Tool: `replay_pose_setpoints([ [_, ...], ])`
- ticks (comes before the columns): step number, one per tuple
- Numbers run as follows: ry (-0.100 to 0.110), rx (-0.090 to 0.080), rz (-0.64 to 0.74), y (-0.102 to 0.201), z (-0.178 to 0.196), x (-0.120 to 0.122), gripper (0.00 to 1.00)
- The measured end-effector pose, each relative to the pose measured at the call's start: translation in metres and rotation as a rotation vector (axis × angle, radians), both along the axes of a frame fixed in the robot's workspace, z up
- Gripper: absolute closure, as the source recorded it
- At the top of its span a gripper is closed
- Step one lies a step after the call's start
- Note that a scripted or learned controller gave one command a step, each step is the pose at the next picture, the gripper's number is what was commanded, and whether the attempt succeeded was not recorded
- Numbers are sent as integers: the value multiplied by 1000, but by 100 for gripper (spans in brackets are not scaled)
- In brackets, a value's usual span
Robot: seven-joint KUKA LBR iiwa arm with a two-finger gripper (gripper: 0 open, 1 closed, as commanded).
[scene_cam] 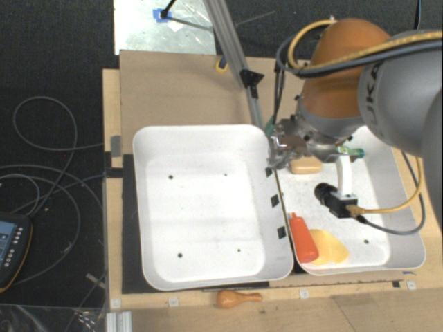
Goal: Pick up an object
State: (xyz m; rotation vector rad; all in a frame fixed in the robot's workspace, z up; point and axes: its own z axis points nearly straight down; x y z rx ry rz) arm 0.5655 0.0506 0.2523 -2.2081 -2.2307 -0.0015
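My gripper (279, 149) hangs low over the far left corner of the right bin (387, 258), close to the wall shared with the left bin. A tan block (305, 166) lies just to its right, partly under the wrist. A red-orange bottle-shaped thing (302, 237) lies along the right bin's left wall near the front. A yellow thing (329, 246) rests against it. A small green thing (355, 153) peeks out from under the wrist at the back.
The left bin (201, 206) sits beside the right one. A brown pear-shaped thing (237, 297) lies on the bench in front of the bins. A grey pole (228, 40) slants down towards the bins' far edge.
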Motion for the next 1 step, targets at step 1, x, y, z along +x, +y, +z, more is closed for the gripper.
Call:
replay_pose_setpoints([
  [1,0,-1,-1,45,-14,-10,100],
])
